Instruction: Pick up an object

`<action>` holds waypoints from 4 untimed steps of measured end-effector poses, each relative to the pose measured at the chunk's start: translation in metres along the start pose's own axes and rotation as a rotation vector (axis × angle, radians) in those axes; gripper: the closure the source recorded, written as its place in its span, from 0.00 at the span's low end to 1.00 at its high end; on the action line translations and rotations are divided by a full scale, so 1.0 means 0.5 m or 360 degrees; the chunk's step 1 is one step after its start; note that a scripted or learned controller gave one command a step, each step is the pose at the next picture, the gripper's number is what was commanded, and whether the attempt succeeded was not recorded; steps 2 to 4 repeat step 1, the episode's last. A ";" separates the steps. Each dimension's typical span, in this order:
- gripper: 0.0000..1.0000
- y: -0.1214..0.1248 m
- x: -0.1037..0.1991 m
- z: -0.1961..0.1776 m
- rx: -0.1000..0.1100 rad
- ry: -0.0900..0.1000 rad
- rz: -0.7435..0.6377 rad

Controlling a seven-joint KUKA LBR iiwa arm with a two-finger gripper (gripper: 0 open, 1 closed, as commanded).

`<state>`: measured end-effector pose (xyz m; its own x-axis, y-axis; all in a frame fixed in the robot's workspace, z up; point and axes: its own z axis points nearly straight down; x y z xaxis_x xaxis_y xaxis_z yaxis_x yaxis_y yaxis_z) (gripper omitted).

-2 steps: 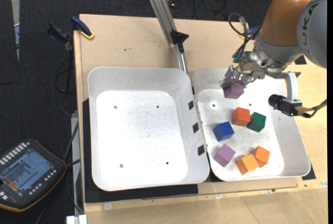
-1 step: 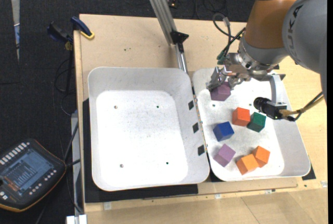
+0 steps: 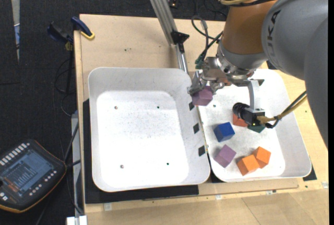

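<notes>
End effector (image 3: 202,88): closed on a purple block (image 3: 203,97), raised over the right bin's (image 3: 292,114) left edge.
Below it: blue cube (image 3: 224,131), second purple cube (image 3: 225,155).
Left: other bin (image 3: 104,83).

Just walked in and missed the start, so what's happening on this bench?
A grey KUKA arm reaches in from the right, and its claw is holding a purple block above the inner edge of the right bin. Lying in that bin are a blue cube, another purple block and two orange blocks. The left bin sits beside it.
</notes>
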<state>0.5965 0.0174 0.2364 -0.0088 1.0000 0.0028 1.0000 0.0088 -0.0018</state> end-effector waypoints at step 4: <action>1.00 -0.053 0.108 0.018 0.0004 -0.0001 0.0000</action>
